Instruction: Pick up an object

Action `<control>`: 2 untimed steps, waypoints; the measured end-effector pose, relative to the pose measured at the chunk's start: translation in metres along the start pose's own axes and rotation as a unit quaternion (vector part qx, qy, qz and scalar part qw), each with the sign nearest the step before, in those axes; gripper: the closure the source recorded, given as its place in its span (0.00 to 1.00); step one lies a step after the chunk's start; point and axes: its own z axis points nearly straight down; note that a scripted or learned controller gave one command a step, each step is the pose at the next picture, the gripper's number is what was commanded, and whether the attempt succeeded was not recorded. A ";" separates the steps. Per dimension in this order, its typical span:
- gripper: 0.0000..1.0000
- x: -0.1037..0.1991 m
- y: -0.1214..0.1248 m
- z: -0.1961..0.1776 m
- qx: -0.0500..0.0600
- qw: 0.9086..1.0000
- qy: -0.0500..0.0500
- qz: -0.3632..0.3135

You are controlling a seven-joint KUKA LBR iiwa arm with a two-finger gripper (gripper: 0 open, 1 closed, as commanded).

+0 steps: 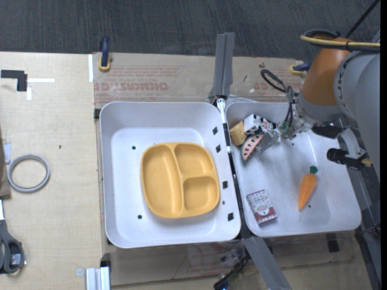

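My gripper [264, 131] is low in the far left part of the right bin [338, 219]. It sits right over a red slice-shaped toy [250, 148] and beside a yellow chunk [237, 133] at the bin's left wall. An orange carrot [307, 189] with a green top lies to the right in the same bin, apart from the gripper. A small red and white box [261, 207] lies near the bin's front left corner. Whether the gripper touches the slice-shaped toy is unclear.
The left bin [115, 180] holds a yellow divided plate [179, 179]. On the wooden bench to the left lie a grey ring [27, 173] and scissors [9, 255]. A grey divider post [223, 65] stands between the bins at the back.
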 end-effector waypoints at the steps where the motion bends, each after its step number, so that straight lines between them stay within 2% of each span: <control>1: 0.00 0.016 0.039 0.000 0.001 0.996 0.001 0.089; 2: 1.00 0.014 0.037 -0.012 0.004 0.996 -0.002 0.088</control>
